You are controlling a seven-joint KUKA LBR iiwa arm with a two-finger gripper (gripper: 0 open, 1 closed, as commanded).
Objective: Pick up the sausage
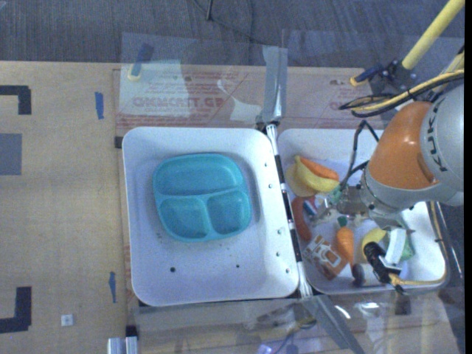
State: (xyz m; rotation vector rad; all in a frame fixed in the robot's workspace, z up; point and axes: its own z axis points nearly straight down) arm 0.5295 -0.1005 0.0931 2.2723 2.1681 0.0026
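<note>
The sausage (301,224) is a reddish-brown stick lying lengthwise along the left wall of the right bin (435,271). It rests on the bin floor, just below a banana. My gripper (341,206) hangs low over the middle of that bin, a little to the right of the sausage and above its upper end. Nothing shows in its grasp. The grey arm with its orange band (398,161) covers the bin's right part.
Around the gripper lie a yellow banana (308,179) with an orange piece (318,168) on it, an orange carrot (344,243), a printed packet (323,254) and a yellow piece (372,237). The left bin (140,271) holds a blue divided plate (202,196).
</note>
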